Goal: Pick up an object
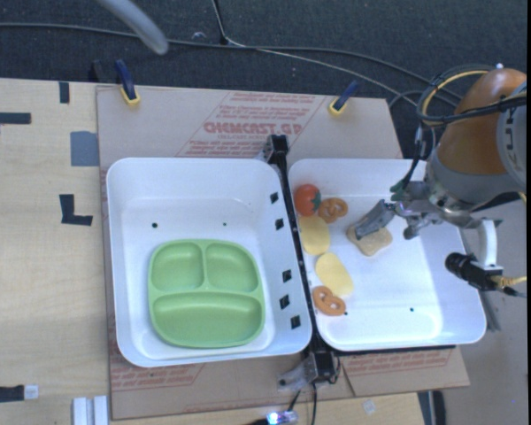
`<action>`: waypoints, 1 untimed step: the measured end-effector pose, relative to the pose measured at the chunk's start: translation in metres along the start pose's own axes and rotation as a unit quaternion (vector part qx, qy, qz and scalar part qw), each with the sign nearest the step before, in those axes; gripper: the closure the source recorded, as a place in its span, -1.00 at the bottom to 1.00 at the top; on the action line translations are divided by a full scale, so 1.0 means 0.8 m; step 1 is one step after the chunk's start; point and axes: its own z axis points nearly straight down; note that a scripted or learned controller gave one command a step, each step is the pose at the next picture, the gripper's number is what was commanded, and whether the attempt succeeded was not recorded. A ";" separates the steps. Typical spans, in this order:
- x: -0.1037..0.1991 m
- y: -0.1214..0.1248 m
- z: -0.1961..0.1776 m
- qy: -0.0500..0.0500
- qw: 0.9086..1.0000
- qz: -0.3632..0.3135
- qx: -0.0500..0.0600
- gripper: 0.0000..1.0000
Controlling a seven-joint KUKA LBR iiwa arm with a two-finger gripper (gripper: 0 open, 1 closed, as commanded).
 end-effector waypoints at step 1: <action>0.000 0.004 -0.009 -0.001 1.000 -0.002 -0.007 -1.00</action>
